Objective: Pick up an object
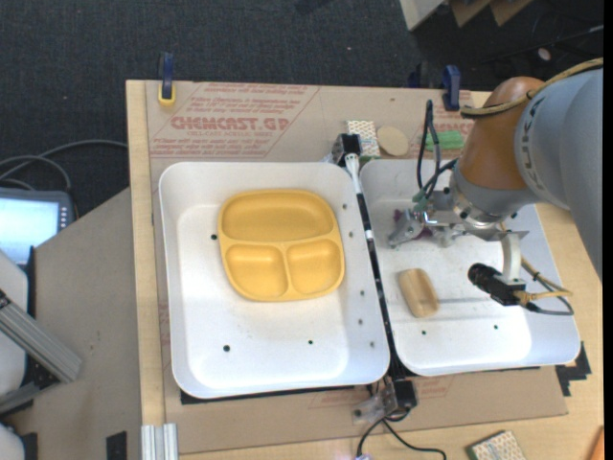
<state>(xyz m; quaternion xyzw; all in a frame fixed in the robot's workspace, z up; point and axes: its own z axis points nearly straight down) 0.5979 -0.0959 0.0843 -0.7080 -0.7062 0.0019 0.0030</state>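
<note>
A tan wooden block lies in the right bin, near that bin's left wall and toward the front. My gripper hangs over the back half of the same bin, a little behind the block and apart from it. I see nothing held in it. The grey arm with its orange band reaches in from the right above it.
A yellow divided plate lies in the left bin, toward the back. A small round tan disc and a patterned tag sit on the cardboard behind the bins. A ridge separates the two bins.
</note>
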